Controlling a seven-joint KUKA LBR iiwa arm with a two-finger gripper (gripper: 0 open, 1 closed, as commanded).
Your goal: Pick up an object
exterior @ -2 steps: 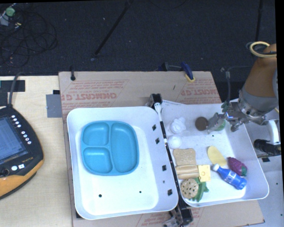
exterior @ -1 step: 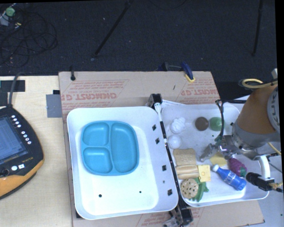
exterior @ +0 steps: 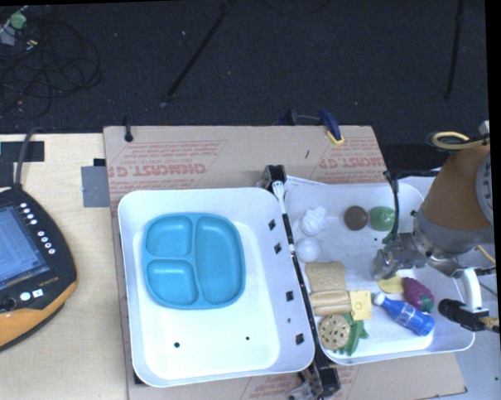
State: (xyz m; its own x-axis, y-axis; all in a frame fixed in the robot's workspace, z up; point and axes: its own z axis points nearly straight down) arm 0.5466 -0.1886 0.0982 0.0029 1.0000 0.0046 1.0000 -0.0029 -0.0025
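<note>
The gripper (exterior: 392, 262) was low in the right bin (exterior: 423, 345), so it needed to line up straight over one toy first.

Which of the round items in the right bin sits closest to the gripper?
The green ball, just above the gripper. The brown ball lies further left, and the white ones further left again.
</note>
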